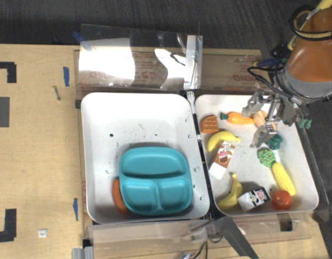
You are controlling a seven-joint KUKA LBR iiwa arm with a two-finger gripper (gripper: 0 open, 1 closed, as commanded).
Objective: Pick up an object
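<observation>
Hovering gripper (265, 124): above right bin (309, 166), at its 12 o'clock
Jaws: spread apart, holding nothing
Carrot (237, 118): at gripper's 9 o'clock

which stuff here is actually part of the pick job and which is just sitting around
In play: gripper over the right bin; the carrot, bananas, corn cob, tomato, milk carton there.

Lying about: teal divided tray in the left bin; clear plastic sheet behind.
</observation>
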